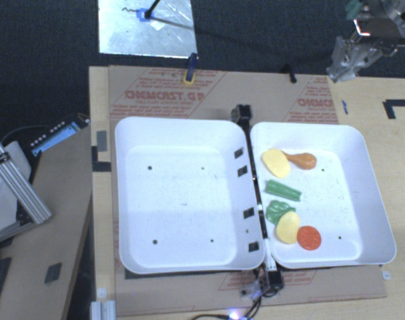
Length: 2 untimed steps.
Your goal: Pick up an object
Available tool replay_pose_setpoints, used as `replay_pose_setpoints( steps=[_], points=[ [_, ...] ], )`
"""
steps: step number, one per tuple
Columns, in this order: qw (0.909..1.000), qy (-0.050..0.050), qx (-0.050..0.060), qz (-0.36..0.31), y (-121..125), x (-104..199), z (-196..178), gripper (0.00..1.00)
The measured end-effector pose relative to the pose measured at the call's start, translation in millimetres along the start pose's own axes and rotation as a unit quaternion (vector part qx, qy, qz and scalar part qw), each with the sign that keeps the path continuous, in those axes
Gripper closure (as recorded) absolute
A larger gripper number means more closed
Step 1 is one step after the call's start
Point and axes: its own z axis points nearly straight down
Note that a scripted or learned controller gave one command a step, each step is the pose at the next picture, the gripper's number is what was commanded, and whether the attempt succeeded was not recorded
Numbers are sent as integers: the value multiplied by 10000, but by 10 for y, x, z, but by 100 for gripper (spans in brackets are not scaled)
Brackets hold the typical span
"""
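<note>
Above the right bin's [372, 172] far corner hangs the gripper [345, 62], its grip state I cannot tell, parked high so the toys [285, 195] lie unobstructed

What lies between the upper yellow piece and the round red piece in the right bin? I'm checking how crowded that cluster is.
In the camera view, between the upper yellow piece and the round red piece lie a green strip, a green leafy piece and a second yellow piece.

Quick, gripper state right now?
Gripper: cannot be told; it hangs above the bench, beyond the right bin, nothing seen in it.
</note>
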Motion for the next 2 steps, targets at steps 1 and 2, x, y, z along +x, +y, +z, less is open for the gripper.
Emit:
replay_pose_setpoints(
  steps=[1, 2],
  points=[
    [10000, -18, -7, 66, -348, 208, -151, 100],
    [9999, -31, -6, 130, -651, -447, -150, 100]
  ],
)
